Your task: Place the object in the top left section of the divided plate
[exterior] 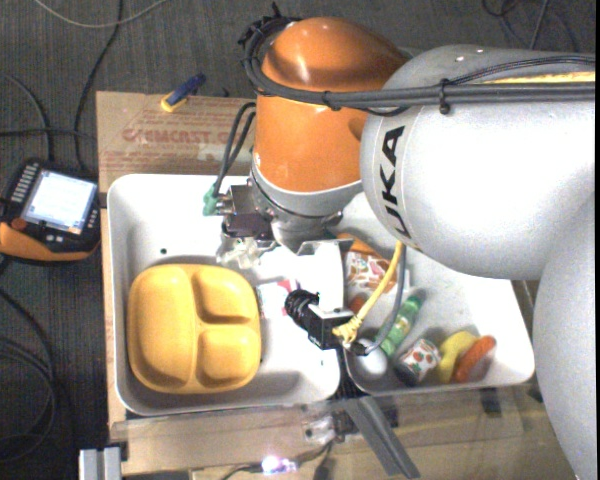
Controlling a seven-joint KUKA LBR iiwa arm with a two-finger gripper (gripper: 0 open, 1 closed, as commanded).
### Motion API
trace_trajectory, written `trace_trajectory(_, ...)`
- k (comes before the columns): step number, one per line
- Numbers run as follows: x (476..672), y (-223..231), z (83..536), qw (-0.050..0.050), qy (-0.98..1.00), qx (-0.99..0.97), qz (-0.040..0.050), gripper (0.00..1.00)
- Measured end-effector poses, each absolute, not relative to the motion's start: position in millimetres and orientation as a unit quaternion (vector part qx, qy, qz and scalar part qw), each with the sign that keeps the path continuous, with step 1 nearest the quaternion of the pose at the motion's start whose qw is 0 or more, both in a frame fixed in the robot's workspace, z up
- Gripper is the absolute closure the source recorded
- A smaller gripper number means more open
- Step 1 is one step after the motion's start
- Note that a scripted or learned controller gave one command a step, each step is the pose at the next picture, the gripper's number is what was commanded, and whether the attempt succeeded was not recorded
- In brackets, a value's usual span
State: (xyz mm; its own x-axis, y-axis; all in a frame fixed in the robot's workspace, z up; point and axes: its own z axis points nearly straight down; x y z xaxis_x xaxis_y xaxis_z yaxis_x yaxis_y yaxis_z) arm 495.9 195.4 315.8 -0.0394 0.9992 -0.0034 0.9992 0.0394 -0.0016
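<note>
Gripper [242, 250] sits low over the left bin [130, 208], just off the plate's [140, 363] upper right corner, mostly hidden under the orange wrist. Parted or closed, I can't tell, and nothing shows up in its grasp.

The object: which one is meant isn't clear. Loose items [420, 353] lie in the right bin [515, 363] – a packet, a green piece, a small box, yellow and orange bits – well apart from the gripper, across the wall between the bins.

If sthg is carried, the step is the placing, I'd judge: move over the plate, centre on the target section w/ clearance from the ridges, go down straight, release low so it doesn't bounce into a neighbouring section. If nothing is carried – prob. the case – it needs a pick from the right bin first. Plate is light-looking and may slide if nudged.
</note>
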Motion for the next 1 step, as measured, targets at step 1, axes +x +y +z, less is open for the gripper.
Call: trace_trajectory(1, 553.3, 214.4, 287.9, 0.001, 0.769, 0.64, -0.0023, 1.0)
